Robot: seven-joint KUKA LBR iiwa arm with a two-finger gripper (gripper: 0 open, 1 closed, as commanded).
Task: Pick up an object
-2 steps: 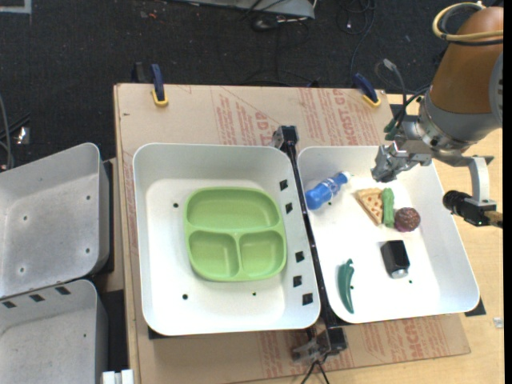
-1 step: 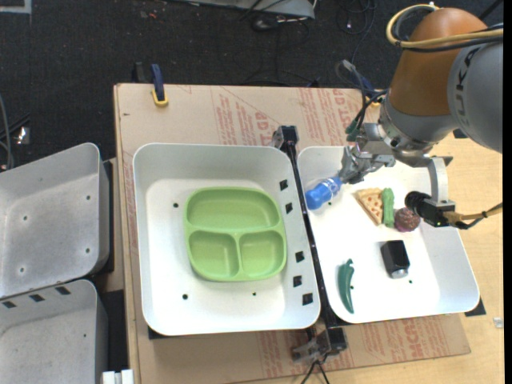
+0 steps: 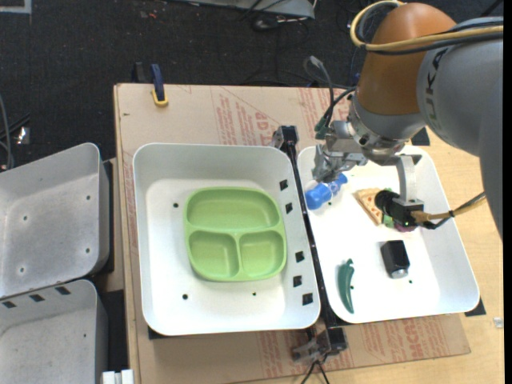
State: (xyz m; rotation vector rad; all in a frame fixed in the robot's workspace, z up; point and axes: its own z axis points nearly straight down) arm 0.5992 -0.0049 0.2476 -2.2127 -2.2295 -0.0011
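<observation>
A: Gripper [image 3: 326,173] hung low over the right white plastic bin [image 3: 448,246], directly above the small blue plastic object [image 3: 318,196]; whether it had closed I could not tell.

B: So the step was the reach?

A: Seemingly. Beside that blue object lay a tan wedge [image 3: 367,205]; the next move likely needed a clean closure on 1 item.
</observation>
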